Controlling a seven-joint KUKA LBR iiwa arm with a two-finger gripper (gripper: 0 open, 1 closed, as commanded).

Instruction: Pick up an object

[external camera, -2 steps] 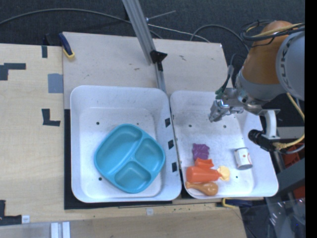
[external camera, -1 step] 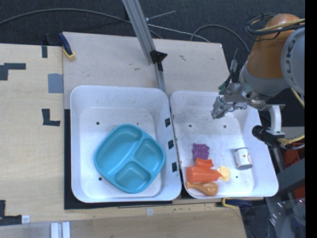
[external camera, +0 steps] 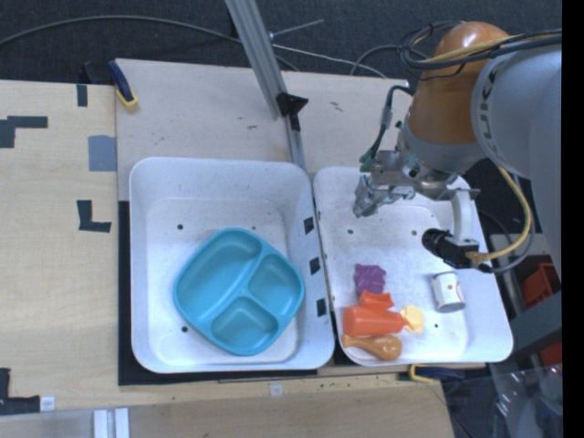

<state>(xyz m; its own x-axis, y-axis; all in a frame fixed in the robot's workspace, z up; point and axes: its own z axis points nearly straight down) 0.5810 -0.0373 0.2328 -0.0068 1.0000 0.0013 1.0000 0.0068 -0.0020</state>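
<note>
Camera view: our two-finger metal gripper (external camera: 365,201) hangs over the upper-left part of the shallow white right-hand bin (external camera: 484,331), near its 11 o'clock corner. Nothing sits between the fingers. They look close together, but at this angle we can't tell how far open they are.

Candidates to pick all sit toward the bin's 6 o'clock side, well apart from the gripper:
- small purple block (external camera: 369,277), standing a little clear at the top of the cluster
- orange plastic toy piece (external camera: 372,319), just below it
- pale yellow lump (external camera: 413,318), touching the orange piece at its 3 o'clock
- tan pear-shaped toy (external camera: 374,345), against the bin's near wall
- small white cylinder with a red mark (external camera: 447,291), alone at about 4 o'clock in the bin

The round turquoise divided plastic plate (external camera: 239,290) lies in the white left-hand bin (external camera: 146,245); we'd skip it, too flat to pinch.

Our call: go for the white cylinder or the purple block. Both have free space on two sides, so the fingers can straddle them cleanly. Avoid the orange/yellow/tan cluster, since neighbours will likely block one finger. Centre over the target, align the fingers across its narrow axis, descend straight, then close.
</note>
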